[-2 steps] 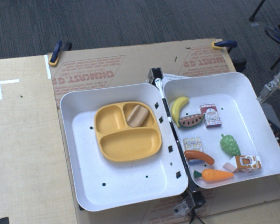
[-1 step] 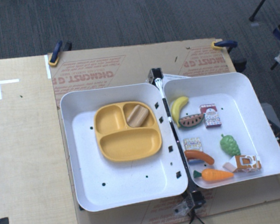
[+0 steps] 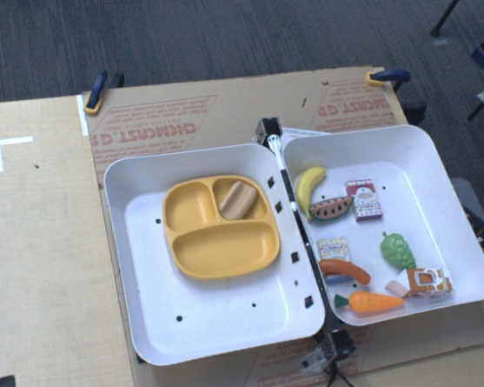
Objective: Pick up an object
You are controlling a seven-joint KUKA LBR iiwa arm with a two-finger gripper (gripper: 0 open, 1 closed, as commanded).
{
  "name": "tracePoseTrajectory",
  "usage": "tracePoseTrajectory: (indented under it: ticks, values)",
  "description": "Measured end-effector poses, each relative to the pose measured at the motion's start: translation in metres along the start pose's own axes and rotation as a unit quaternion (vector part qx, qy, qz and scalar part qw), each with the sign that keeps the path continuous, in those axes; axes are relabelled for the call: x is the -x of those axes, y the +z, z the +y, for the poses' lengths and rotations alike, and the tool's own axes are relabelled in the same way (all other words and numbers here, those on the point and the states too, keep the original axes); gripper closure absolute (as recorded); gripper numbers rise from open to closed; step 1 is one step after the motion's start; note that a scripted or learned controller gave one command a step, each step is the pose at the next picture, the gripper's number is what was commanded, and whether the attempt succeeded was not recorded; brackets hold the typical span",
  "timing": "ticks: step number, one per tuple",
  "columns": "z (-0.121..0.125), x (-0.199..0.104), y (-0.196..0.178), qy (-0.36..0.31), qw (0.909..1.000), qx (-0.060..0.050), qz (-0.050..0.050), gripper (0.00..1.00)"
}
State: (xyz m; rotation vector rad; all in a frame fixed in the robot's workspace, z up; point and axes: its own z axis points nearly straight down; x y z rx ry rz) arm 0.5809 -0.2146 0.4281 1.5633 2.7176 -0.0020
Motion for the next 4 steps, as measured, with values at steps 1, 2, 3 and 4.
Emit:
tracePoseTrajectory:
  ticks: [1,2,3,4]
  values:
    - [-0.024,-0.006,0.143,-0.211,0.9774,0.0,0.002,1.0]
    - [-0.057,-0.024,-0.056,-0.165,0.9863,0.0,0.001,1.0]
    - [-0.056,-0.023,-0.066,-0.165,0.9863,0.001,-0.002,1.0]
    - [-0.055,-0.022,-0.076,-0.165,0.9862,0.002,-0.004,1.0]
